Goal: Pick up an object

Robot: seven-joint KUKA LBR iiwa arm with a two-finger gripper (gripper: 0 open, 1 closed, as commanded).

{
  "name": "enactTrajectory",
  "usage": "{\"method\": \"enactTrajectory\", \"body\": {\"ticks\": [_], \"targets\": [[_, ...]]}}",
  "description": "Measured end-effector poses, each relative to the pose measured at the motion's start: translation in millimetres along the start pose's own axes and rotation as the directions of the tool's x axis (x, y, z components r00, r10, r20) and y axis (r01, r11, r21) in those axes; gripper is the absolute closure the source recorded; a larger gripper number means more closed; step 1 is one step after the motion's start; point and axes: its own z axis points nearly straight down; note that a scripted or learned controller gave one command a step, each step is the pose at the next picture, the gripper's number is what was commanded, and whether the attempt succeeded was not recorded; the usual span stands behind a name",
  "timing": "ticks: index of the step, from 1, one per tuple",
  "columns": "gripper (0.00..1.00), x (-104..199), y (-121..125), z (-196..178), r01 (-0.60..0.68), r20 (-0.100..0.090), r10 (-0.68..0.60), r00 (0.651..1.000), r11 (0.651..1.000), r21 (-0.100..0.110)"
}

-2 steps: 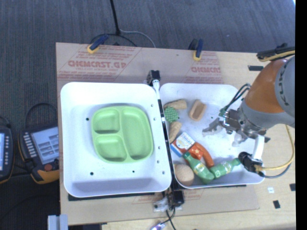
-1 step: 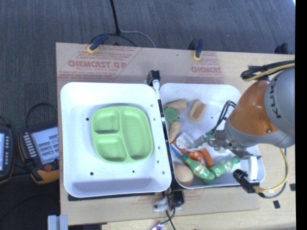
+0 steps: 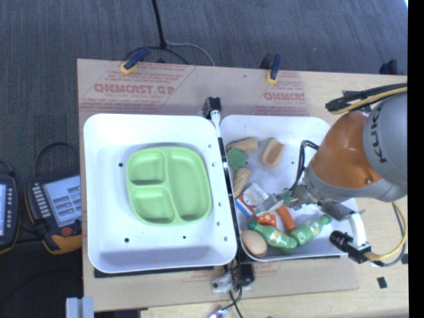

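The right bin point(image 3: 318, 126) holds a jumble of toy food. A tan bread roll point(image 3: 272, 152) and a second bun point(image 3: 244, 144) lie at the back, with a dark green piece point(image 3: 236, 157) beside them. A white carton with blue and red print point(image 3: 254, 197) sits mid-bin. In front of it lie a red piece point(image 3: 266, 219), an orange carrot-like piece point(image 3: 285, 217), a green vegetable point(image 3: 310, 230) and a beige egg-shaped piece point(image 3: 254, 242). My gripper point(image 3: 293, 199) hangs low over the bin's right half, just above the orange piece, under the orange wrist band point(image 3: 341, 161).
The left bin point(image 3: 106, 144) carries a light green divided plate point(image 3: 167, 184). A black bracket point(image 3: 212, 106) sits at the back where the two bins meet. Clamps point(image 3: 272, 68) hold the board's far edge. A teach pendant point(image 3: 56, 211) lies off the bench at left.
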Motion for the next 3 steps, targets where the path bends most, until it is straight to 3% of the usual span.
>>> {"method": "enactTrajectory", "body": {"ticks": [1,2,3], "targets": [[1.0,4.4,1.3,-9.0,0.004,-0.012,-0.004,1.0,1.0,0.004],[0.0,4.5,1.1,-8.9,0.003,-0.012,-0.003,1.0,1.0,0.005],[0.0,18.3,-3.3,8.2,-0.284,-0.008,0.285,0.959,0.958,0.034]]}}
